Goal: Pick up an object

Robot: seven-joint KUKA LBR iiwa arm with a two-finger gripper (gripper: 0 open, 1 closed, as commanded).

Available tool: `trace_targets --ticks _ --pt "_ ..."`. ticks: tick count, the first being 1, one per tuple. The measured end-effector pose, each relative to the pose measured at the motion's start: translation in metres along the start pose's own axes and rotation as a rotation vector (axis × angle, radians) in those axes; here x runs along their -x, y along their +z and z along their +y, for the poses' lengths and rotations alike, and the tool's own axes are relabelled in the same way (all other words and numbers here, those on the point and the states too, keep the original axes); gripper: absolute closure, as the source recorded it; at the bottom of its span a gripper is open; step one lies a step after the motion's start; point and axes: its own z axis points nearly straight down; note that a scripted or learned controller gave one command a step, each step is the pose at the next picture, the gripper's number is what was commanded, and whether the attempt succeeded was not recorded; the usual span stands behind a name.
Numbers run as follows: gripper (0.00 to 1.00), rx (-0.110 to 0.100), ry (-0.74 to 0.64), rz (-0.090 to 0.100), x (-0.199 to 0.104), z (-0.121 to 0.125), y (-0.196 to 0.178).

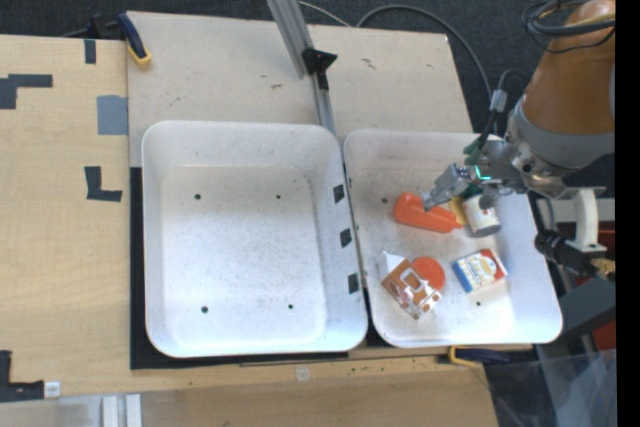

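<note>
My gripper (462,205) hangs low over the right bin (530,315), reaching in from the right. Its two fingers stand apart, so it is open. The left finger (440,194) touches the right end of an orange carrot-shaped object (418,212) lying in the bin. A small yellow object (458,213) lies between the fingers, partly hidden by them. Nearer the front of the bin rest an orange and white packet (413,284) and a small blue and white box (478,271).
The left bin (240,235) sits beside the right one, their rims touching. A slanted metal rail (285,0) crosses the bench behind the bins. A cable (420,13) curves toward the arm at the back right.
</note>
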Motion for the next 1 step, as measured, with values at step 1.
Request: trace_targets --ticks 1 --pt "0.0 0.004 -0.001 0.0 0.0 0.0006 -0.0023"
